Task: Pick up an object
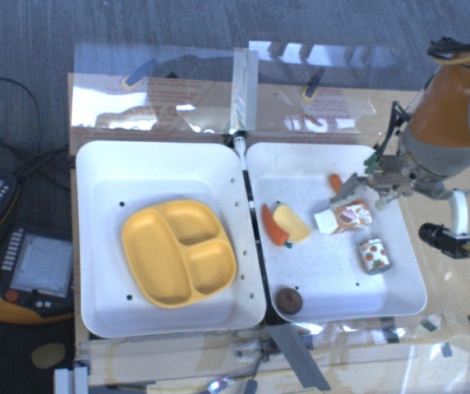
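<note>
The end effector (365, 189) hangs low over the right bin (399, 302), near its upper right part, with the arm (444, 117) coming in from the right. Whether it is open or closed on anything I cannot tell — the metal parts blur together against the white floor, and nothing can be seen held.

Just below it lies a small packet (346, 217), white with a red picture, tilted and seemingly touching the tool's tip. It looks light and flat, probably card or foil, so it should be pinched across its short sides; it may slide on the smooth bin. Any print on it is too small to read.

A can (374, 255) with red and white pattern lies on its side nearer the front right — stiff, rounded, apt to roll; its label is unreadable too. An orange bit (335, 182) sits just left of the tool. By the divider, a yellow toy (291, 222) touches a carrot (274, 226); both look like hard, slick plastic, best gripped across the narrow width. A brown round piece (288, 300) rests at the front edge.

The left bin (95, 220) holds a yellow tray (179, 251), rigid and wide, a poor fit for two fingers
</note>
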{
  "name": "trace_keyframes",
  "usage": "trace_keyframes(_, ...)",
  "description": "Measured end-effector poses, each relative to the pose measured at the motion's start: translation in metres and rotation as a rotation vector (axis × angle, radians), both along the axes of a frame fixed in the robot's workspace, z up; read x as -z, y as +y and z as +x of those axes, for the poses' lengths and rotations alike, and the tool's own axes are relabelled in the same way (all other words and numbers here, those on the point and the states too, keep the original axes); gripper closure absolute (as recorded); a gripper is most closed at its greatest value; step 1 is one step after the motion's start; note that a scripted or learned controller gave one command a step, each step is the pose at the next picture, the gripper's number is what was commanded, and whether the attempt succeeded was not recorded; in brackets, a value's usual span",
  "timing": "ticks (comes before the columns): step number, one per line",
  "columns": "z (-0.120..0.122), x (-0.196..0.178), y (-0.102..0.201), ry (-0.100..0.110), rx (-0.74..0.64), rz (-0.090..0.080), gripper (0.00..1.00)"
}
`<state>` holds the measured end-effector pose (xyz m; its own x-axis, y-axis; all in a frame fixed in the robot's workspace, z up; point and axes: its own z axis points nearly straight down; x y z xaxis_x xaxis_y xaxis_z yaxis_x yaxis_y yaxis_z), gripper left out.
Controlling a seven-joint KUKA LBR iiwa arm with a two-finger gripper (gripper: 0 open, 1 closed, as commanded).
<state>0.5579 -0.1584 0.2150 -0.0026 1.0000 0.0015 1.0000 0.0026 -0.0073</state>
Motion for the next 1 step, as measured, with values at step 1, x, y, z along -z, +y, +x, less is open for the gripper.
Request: trace_keyframes(1,0.0360,0.1088,-0.0219,-0.001,0.102,-0.001,0.00)
